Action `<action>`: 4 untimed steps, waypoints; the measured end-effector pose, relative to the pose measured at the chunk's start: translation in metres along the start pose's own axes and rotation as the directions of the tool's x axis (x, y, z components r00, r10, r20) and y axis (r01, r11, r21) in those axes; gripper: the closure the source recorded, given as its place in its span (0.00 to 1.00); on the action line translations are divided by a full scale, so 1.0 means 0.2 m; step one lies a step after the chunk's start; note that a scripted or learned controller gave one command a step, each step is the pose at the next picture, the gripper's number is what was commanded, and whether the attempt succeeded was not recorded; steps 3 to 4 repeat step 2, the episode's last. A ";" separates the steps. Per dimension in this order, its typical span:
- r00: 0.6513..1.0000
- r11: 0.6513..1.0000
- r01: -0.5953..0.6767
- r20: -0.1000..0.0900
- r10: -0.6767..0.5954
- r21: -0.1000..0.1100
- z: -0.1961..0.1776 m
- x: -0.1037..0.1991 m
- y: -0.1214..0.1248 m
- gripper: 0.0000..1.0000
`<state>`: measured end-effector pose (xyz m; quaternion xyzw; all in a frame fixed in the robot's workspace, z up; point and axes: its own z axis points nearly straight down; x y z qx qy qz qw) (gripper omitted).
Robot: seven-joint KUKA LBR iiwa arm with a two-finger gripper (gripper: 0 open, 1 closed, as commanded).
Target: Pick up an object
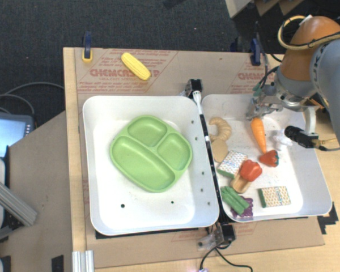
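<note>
Pick not done yet – nothing lifted.
My end effector (pixel 263 110) hangs over right bin (pixel 320 180) back edge, just above carrot (pixel 258 134); can't tell its state. Carrot lies in bin beside tomato (pixel 269 158); grasp and lift remain.

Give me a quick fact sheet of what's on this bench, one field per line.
left bin: holds a green divided plate
right bin: toy foods, among them a carrot, a tomato and a croissant
outside the bins: a yellow corn cob on the cardboard behind the left bin
arm: reaches in from the right
gripper: over the right bin's far end, just above the carrot's top
</note>
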<state>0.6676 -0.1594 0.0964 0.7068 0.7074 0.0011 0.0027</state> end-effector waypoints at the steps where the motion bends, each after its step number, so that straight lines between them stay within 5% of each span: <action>1: 1.000 1.000 0.000 0.000 0.000 0.007 0.05 0.28 -0.26 1.00; 2: 1.000 1.000 0.007 -0.004 -0.007 -0.007 -0.48 0.62 -0.21 1.00; 4: 1.000 1.000 0.007 -0.004 -0.007 -0.007 -0.48 0.62 -0.21 1.00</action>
